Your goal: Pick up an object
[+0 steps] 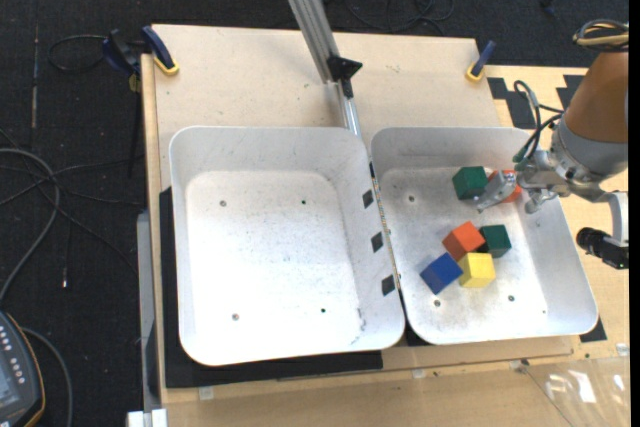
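1. Green cube (469, 182) is being taken as the likeliest object for the pick; it is lying in the right bin (560, 315), toward that bin's far side and apart from the other blocks.
2. It is being judged as light, rigid and not fragile, with flat, possibly smooth faces; hold is best being taken across two opposite side faces, squarely, so that it is not being squeezed out.
3. The gripper (497, 190) is being seen inside the right bin, just beside the green cube on the arm's side, close to touching it or touching it.
4. How wide the gripper is standing cannot be told, and nothing is being seen held by it.
5. Nearer the right bin's front, an orange cube (464, 239), a second green cube (495, 238), a yellow cube (478, 269) and a blue cube (440, 272) are lying clustered together, well apart from the gripper.
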